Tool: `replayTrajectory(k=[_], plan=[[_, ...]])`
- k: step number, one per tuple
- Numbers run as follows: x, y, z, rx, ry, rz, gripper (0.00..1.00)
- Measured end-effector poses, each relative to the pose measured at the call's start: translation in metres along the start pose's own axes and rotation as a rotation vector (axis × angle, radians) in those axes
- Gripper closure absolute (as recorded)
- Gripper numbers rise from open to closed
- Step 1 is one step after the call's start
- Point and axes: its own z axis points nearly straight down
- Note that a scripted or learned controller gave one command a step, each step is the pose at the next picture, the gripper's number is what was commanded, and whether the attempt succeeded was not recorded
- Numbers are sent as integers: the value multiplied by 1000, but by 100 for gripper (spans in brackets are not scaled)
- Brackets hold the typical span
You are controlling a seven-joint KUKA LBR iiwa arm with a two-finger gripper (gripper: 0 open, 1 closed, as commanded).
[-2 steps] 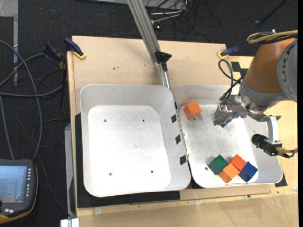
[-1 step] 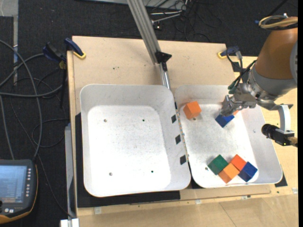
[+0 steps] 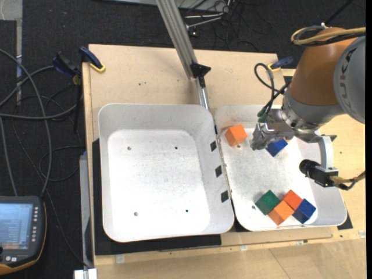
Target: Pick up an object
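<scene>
In the right bin, the gripper hangs low between an orange cube and a blue cube; whether its fingers are open, I cannot tell. Centre over one cube before closing

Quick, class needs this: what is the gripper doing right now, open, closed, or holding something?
Gripper: cannot be told; it is low in the right bin, between the orange cube and a blue block.
</scene>
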Motion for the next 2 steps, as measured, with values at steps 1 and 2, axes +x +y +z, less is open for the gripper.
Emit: replayTrajectory(k=[1,2], plan=[[51,-13,-10,-1,1,-1,100],[101,-26,0,1,0,-1,100]])
